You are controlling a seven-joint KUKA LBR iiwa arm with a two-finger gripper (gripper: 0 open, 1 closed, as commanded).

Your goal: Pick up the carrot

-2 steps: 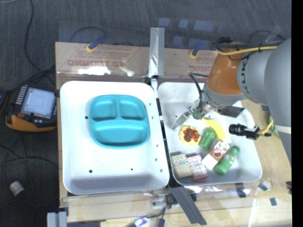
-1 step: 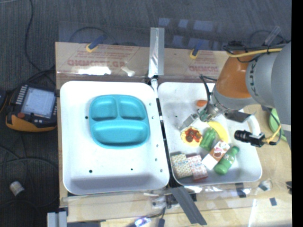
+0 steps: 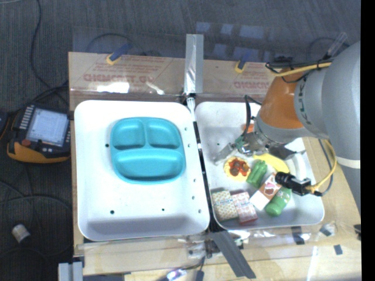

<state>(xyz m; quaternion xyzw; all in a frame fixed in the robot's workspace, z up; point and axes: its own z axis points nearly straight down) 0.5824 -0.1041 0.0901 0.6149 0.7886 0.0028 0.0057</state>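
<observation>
near edge of the right bin [image 3: 313,218]: small boxes [image 3: 234,205], green bottle [image 3: 278,201]. carrot can't be picked out for certain in the clutter toward mid-bin. gripper [image 3: 245,145] low over the far half — whether it's open or closed, cannot tell. nothing seen lifted; pickup not yet done.

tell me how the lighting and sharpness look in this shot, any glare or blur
Camera view: even, bright light; the white bins are nearly blown out, with soft glare on the teal tray; the clutter in the right bin is small and soft, so items are hard to tell apart; the arm looms large and slightly blurred at the right, shading what lies under it.
</observation>
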